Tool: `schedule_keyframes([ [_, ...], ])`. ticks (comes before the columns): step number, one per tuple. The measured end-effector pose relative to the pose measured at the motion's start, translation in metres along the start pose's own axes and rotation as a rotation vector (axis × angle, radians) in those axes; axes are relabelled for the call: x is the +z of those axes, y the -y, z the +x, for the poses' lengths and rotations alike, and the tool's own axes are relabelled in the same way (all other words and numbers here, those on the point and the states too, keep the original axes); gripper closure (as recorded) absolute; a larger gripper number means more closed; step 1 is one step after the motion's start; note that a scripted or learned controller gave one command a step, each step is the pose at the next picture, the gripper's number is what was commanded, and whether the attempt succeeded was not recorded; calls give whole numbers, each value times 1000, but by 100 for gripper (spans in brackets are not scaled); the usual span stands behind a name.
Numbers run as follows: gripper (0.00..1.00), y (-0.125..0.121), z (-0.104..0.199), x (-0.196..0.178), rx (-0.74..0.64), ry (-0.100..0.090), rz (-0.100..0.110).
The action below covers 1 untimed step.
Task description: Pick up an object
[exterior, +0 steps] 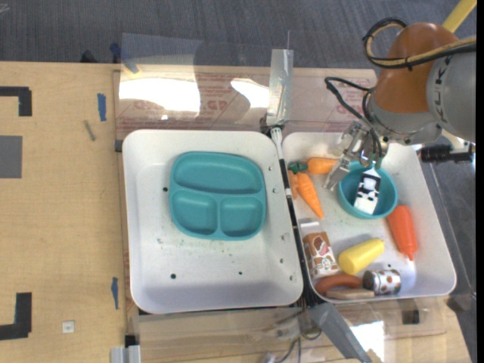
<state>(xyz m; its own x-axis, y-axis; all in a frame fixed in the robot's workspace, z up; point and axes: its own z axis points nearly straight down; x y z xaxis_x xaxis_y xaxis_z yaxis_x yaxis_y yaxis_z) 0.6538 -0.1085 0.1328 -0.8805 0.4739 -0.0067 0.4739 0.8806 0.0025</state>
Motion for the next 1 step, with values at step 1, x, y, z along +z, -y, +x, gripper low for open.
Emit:
schedule_keyframes([
  [1, 0, 38, 35, 44, 55, 3, -1],
])
